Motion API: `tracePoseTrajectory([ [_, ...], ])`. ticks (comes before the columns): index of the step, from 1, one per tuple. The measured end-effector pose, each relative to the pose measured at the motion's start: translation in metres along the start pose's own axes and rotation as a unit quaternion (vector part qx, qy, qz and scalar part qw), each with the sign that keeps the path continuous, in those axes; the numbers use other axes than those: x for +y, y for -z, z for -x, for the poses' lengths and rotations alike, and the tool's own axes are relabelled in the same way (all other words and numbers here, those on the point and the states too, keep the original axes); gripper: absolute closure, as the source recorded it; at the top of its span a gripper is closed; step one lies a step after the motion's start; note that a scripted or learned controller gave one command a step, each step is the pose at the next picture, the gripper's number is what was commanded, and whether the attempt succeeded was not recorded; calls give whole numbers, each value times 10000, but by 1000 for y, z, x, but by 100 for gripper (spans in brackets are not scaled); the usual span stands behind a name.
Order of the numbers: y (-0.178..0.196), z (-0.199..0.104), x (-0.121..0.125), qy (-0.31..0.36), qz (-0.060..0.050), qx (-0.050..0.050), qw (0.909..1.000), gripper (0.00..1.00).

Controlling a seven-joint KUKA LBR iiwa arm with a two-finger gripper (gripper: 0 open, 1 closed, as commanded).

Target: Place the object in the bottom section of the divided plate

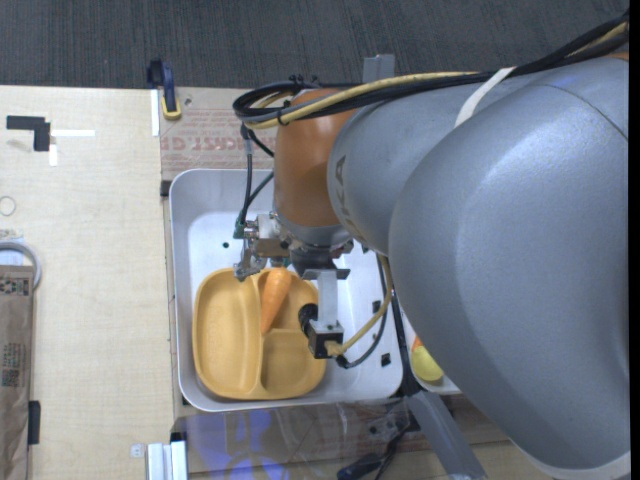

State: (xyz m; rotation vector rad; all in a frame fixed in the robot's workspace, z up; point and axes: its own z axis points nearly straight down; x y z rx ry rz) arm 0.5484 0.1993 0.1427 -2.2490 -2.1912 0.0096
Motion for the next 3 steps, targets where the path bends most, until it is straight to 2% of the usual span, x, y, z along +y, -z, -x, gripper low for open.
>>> tracePoseTrajectory([
  [1,99,-28,-5,953,17,0,9955,0],
  [2,107,-28,-5,953,0,-17,9954,100],
  [3,201,-22,-36,-270,18,-1,9996,100],
])
